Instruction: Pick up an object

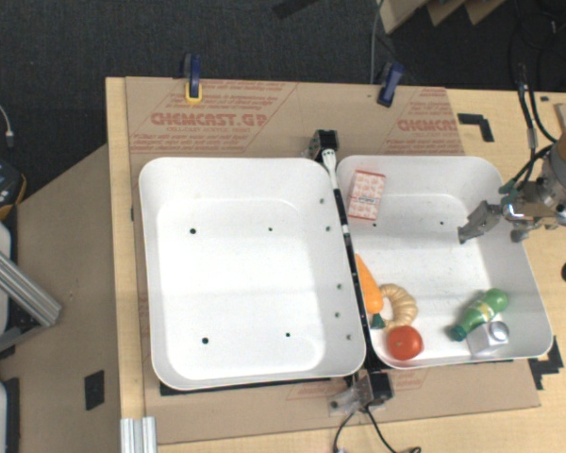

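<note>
One gripper (479, 223), jaw state not discernible; green bottle (478, 313) lies nearest, just below the jaws, long axis slanting.

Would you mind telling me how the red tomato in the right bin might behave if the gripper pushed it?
The tomato looks round and smooth, so it would probably roll. It touches the curled pastry and sits near the bin wall, which may stop it. Its glossy skin suggests it could slip.
</note>
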Tool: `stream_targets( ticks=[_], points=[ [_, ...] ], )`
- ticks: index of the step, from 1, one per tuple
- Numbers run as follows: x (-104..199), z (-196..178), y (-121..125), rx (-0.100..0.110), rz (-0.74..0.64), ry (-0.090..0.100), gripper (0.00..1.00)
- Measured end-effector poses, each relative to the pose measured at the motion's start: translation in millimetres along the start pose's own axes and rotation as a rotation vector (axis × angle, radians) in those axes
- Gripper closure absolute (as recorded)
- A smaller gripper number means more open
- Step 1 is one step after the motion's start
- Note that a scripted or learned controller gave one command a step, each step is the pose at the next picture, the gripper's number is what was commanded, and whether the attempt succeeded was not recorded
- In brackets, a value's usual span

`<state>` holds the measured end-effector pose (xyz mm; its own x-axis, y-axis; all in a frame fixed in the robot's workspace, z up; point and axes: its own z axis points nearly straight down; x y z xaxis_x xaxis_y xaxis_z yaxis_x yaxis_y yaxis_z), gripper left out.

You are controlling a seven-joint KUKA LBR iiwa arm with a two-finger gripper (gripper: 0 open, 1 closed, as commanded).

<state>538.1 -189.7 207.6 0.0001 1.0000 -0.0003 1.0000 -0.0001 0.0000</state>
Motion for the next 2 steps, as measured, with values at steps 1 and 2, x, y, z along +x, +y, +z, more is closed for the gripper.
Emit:
stream_targets(
  ticks=[1,2],
  points=[
    [14.2,73.9,97.9,-0.003,-0.006,0.000,0.00],
    [70.6,84.8,130.1,-0.004,-0.007,0.002,0.00]
  ],
)
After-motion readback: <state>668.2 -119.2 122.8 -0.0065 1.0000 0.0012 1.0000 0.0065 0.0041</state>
